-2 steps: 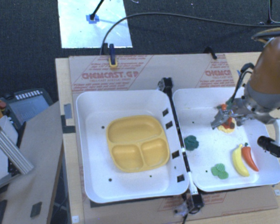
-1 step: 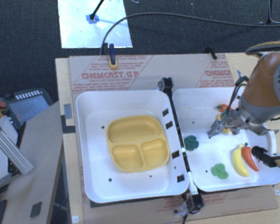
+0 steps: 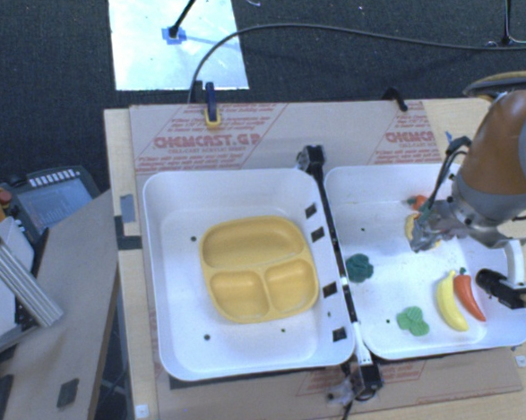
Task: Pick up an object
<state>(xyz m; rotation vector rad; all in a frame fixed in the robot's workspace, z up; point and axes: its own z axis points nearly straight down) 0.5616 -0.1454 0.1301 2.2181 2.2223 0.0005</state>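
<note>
My gripper (image 3: 424,237) reaches down into the right bin (image 3: 379,196) near its back right. It sits over a small pale yellow object (image 3: 412,230), most of which is hidden by the gripper. A small orange piece (image 3: 417,202) lies just behind it. A yellow banana (image 3: 448,302) and a red-orange pepper (image 3: 469,297) lie side by side at the front right. A dark green toy vegetable (image 3: 359,267) rests near the bin's left wall, and a lighter green one (image 3: 413,321) lies near the front.
The left bin (image 3: 174,283) holds a yellow divided plate (image 3: 254,268). A black divider bar (image 3: 330,245) runs between the bins. The arm's orange and grey body (image 3: 502,156) hangs over the right bin's far right side.
</note>
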